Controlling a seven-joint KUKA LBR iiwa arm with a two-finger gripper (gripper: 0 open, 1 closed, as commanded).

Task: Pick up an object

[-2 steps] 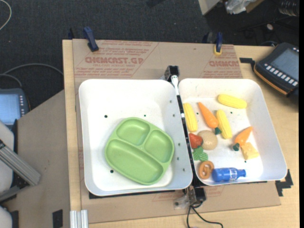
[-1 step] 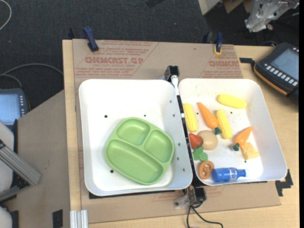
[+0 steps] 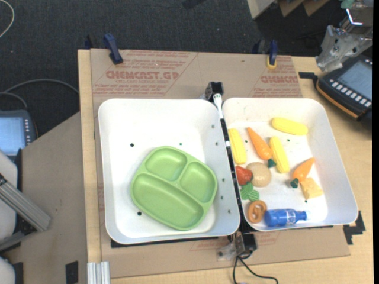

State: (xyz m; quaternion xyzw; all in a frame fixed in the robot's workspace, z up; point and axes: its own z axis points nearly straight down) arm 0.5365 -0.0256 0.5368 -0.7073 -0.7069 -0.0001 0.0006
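Clamped brown cardboard covers the tabletop (image 3: 177, 70) so the two shallow white bins stay put; right of the green three-compartment plastic tray (image 3: 173, 186), the neighbouring bin (image 3: 331, 158) keeps toy foods, including a blue plastic bottle (image 3: 284, 217), spread for picking; the hand's state I cannot tell.

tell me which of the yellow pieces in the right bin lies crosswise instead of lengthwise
The yellow lemon-like piece near the bin's far edge lies crosswise. The two corn cobs, one by the divider and one further right, run lengthwise.
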